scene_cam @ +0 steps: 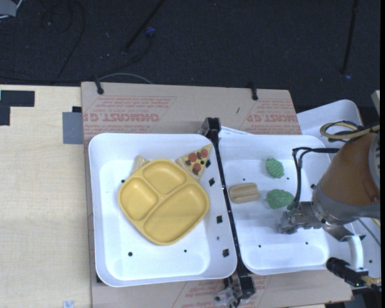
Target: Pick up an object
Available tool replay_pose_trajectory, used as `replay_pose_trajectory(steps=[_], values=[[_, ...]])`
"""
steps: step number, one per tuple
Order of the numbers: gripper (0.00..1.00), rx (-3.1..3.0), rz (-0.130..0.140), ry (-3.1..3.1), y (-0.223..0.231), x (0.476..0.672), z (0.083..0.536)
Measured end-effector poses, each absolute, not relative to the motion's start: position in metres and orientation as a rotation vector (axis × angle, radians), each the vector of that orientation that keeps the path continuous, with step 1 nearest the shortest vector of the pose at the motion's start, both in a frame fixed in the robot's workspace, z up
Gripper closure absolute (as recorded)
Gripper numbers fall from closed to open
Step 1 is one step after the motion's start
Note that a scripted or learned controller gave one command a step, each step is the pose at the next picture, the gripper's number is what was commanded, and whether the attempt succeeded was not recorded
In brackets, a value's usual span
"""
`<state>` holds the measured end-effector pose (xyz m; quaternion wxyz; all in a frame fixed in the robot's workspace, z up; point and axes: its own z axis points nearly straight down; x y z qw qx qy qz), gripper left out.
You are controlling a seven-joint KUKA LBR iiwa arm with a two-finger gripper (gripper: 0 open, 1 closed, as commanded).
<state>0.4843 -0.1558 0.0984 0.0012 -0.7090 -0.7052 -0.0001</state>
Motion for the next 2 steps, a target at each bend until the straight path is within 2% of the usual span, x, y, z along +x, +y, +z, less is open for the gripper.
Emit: replay_pose_trajectory(steps=[2], values=[[1.00, -2.221, -0.002, -2.225, -0.163, 0.494, 0.207]])
